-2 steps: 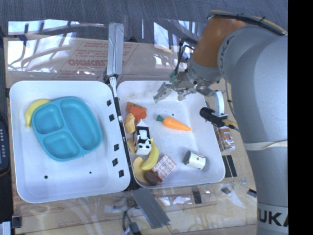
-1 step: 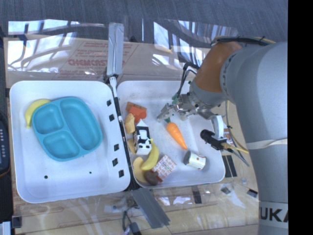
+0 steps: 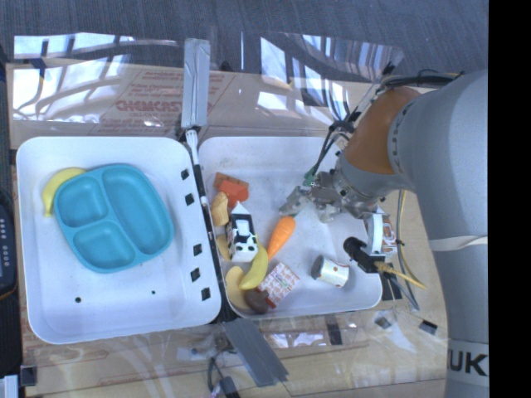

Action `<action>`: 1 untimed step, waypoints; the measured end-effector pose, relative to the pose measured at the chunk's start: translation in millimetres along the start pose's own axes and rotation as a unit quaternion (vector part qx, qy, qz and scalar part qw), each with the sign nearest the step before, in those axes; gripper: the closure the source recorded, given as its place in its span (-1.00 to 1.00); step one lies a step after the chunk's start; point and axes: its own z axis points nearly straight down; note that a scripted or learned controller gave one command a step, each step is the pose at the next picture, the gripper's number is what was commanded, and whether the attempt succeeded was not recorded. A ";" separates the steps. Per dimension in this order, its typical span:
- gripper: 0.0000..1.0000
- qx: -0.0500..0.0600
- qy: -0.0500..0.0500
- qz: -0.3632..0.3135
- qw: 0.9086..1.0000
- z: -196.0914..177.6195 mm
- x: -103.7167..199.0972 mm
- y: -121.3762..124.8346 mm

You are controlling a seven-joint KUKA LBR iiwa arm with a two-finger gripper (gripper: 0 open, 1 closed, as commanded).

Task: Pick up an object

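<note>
Dark grey ribbed flooring (image 3: 124,2) fills the top of the frame. Below it, a brown cardboard sheet (image 3: 133,98) under glossy clear plastic (image 3: 75,56) catches bright window-like reflections.

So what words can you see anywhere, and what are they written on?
"CHEMCAST": red letters on the brown paper sheet behind the bins; the smaller red lines around it are too blurred to read.
"UK": white letters on the grey arm, cut off at the picture's edge.
Small carton and black-and-white carton in the right bin: print too small to read.
</note>
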 end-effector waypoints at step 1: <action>-1.00 0.000 0.000 -0.048 0.999 1.2 62.2 -48.9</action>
